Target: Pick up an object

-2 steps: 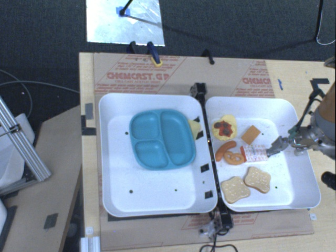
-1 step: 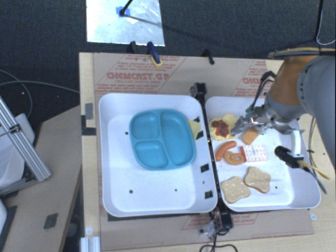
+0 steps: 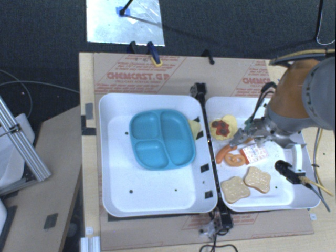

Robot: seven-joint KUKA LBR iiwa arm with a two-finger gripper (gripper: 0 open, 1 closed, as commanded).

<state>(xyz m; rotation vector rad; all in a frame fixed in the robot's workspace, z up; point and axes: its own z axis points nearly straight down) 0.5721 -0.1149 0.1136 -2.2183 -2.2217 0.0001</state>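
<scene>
Gripper low over the toy food in the right bin, nothing lifted yet.

The hot dog [image 3: 227,152], pretzel [image 3: 235,160] and red-and-white packet [image 3: 254,153] lie on the right bin [image 3: 283,201] floor just under the gripper [image 3: 242,136]; I cannot tell how its fingers stand, and no object shows between them, so the grasp and lift seem left to do. Two toast slices [image 3: 245,184] lie nearer the front. The left bin [image 3: 113,156] holds a blue divided plate [image 3: 161,139]; both bins sit on a cardboard-covered counter [image 3: 136,75] above dark carpet [image 3: 42,30].

Blue divided plate [image 3: 161,139] in the left bin [image 3: 113,193]; claw [image 3: 242,136] low over food pieces in the right bin [image 3: 273,202].
</scene>
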